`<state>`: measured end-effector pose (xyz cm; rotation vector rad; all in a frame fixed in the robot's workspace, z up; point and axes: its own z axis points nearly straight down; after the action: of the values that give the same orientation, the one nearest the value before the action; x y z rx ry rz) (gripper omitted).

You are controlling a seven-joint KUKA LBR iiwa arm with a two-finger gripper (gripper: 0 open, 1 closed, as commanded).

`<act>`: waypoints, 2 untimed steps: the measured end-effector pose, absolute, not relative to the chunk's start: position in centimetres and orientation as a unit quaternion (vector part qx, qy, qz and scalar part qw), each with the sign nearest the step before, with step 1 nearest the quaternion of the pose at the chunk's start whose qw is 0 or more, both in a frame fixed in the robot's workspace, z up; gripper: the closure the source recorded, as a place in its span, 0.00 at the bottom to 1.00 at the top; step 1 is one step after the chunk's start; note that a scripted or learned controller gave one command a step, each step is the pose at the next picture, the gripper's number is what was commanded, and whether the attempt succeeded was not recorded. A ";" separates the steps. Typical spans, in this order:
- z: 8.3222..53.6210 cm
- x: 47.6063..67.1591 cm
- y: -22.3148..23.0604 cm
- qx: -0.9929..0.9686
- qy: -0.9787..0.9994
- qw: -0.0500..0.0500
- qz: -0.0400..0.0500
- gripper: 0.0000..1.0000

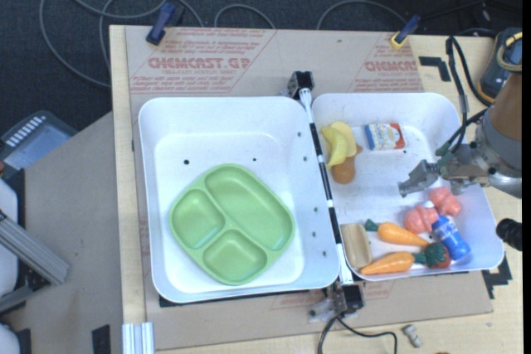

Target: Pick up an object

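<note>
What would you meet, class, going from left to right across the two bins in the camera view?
Green three-compartment plastic plate in the left bin → yellow toy banana → small white carton with a red label → grey two-finger gripper → blue bottle with a red band.

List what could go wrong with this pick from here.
1. The pink toy, blue bottle and carrots lie packed together below the gripper; closing there may pinch two things or shove one aside.
2. The bin's right wall is close to the arm, so a low approach may clip it.
</note>
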<state>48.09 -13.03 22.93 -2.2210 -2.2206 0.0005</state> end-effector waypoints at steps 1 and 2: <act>8.5 47.9 -17.3 -0.708 -0.707 -0.001 0.000 0.00; 8.4 52.5 -11.0 -0.707 -0.708 -0.001 -0.001 0.00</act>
<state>52.49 -10.97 8.45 -2.2203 -2.2240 -0.0024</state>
